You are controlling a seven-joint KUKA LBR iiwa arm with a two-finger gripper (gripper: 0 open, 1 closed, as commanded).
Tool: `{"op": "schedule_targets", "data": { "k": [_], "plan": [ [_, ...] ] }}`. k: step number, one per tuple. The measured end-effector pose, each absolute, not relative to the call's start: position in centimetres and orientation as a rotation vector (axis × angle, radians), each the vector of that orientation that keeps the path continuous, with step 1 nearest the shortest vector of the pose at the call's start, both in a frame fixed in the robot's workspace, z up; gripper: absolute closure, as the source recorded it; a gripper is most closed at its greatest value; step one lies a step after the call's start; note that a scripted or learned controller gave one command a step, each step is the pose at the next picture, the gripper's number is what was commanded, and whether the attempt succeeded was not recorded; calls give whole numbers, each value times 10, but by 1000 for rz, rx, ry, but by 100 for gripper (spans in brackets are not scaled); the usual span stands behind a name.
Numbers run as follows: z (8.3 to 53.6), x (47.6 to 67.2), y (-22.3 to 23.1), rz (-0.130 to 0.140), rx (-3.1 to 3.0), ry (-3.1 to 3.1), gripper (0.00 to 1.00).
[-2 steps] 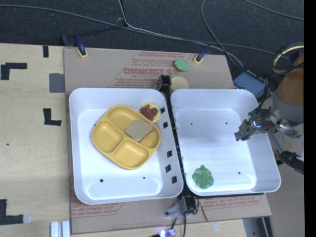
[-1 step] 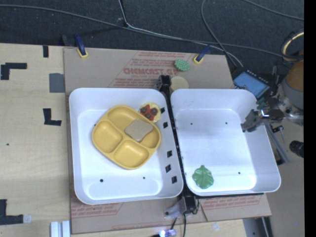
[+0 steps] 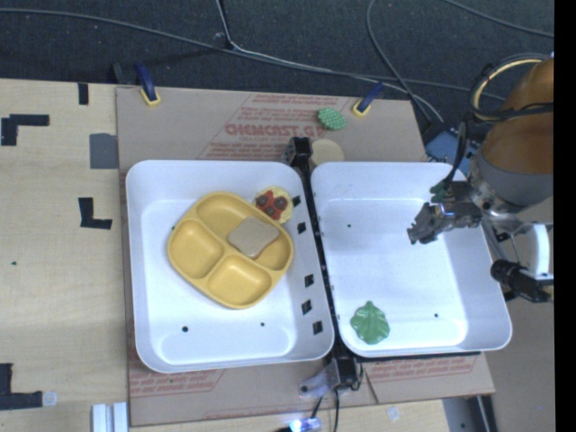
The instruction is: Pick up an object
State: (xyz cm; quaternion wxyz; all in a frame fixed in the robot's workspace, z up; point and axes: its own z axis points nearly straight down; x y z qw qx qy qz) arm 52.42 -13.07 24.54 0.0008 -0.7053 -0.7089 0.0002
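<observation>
Green leaf toy (image 3: 369, 322) in right bin (image 3: 468, 327); gripper (image 3: 425, 230) above, well apart.

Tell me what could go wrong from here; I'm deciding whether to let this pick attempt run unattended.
The hand sits over bare floor of the right bin, far from the green leafy piece near the front wall; closing here would likely grab nothing. That piece lies close to the wall, so a descent there may clip the rim. The yellow tray with its tan slice is in the left bin, a longer reach over the divider.
</observation>
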Motion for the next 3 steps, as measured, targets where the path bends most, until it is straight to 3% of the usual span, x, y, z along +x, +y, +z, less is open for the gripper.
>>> {"op": "schedule_targets", "data": {
  "k": [3],
  "plan": [
    [218,541,24,2,-2213,-2226,100]
  ]
}}
